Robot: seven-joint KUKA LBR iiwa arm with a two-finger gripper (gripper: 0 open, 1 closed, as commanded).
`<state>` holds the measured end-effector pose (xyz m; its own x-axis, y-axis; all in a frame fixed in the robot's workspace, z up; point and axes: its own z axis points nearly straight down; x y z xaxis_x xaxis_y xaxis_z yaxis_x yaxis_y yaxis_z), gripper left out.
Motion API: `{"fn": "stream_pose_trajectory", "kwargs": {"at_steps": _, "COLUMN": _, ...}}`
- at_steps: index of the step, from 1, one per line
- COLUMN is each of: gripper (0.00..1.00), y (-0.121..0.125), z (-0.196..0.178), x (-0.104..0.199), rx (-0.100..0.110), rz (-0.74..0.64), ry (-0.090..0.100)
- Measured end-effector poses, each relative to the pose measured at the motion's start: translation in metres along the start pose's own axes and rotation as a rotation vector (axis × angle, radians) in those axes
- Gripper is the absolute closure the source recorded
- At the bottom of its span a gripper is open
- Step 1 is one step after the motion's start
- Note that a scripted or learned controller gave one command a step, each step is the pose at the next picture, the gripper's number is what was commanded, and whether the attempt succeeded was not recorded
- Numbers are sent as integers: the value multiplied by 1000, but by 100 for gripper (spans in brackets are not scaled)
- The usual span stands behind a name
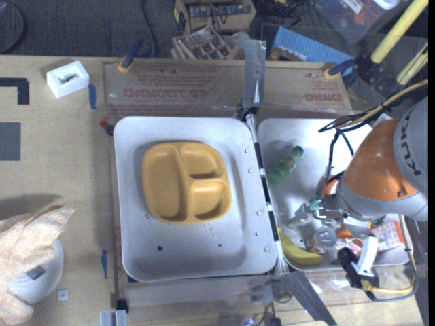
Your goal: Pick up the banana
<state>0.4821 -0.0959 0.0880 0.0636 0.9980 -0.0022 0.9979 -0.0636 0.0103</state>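
Gripper [318,228] low in right bin [309,136], just above-right of banana [298,251]; claw state can't tell. Green bottle [283,166] farther up from banana; yellow divided plate [185,181] to its left.

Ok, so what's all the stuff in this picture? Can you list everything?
divided plate: one, yellow, in the left bin
banana: one, yellow, near corner of the right bin, close to the divider
bottle: one, green, far part of the right bin
small box: one, white, on the bench at far left
cloth: one, pale, near left of the bench
arm: one, grey and orange, over the right bin
end effector: one, metal, just above the banana
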Motion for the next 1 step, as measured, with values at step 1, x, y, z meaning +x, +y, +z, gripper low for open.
{"fn": "stream_pose_trajectory", "kwargs": {"at_steps": 1, "gripper": 0, "y": 0, "z": 0, "x": -1, "rx": -1, "rz": -48, "ry": 1}}
